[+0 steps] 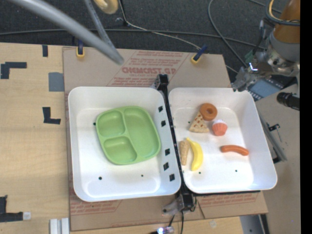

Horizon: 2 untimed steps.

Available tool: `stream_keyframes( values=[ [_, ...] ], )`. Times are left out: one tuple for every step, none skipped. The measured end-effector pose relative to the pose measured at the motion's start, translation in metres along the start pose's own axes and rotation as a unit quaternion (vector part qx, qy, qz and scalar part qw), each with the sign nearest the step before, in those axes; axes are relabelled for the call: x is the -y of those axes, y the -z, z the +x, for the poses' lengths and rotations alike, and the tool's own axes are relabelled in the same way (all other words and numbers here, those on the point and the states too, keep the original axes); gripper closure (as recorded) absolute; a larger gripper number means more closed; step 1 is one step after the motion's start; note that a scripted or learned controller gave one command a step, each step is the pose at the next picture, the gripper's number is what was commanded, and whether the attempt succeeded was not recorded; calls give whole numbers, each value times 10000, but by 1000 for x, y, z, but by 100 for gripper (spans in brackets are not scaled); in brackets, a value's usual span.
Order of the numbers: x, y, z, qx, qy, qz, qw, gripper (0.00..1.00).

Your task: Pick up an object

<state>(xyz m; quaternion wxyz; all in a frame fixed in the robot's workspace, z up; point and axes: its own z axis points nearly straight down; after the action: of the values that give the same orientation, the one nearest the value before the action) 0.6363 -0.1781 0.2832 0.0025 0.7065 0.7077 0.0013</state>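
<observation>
Camera view, from above at a slant. My arm enters at the far right, grey with the orange band at the top edge. My pincer sits just beyond the far right corner of the right bin, outside its rim and above the bench. It is small and dark here; I cannot tell whether it is apart or together. Nothing shows between its tips.

Right bin contents, all lying on the floor and well apart from my pincer:
- Donut, far centre.
- Pizza slice, just left of and nearer than the donut, touching or nearly touching it.
- Cupcake, pink, just near-right of the donut.
- Sausage, right of centre, lying across.
- Banana, near left, lying lengthwise.
- Bread stick, just left of the banana, beside the left wall.

Left bin: one green tray with three compartments, lying flat at centre, slightly turned.

The bins stand side by side, rims touching, on a cardboard sheet.
</observation>
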Motion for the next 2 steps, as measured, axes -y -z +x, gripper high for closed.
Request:
stream_keyframes(
  values=[
    [-6, 1, 58, -11, 19, 29, 10000, 100],
    [-9, -4, 102, -10, 16, 33, 10000, 100]
  ],
)
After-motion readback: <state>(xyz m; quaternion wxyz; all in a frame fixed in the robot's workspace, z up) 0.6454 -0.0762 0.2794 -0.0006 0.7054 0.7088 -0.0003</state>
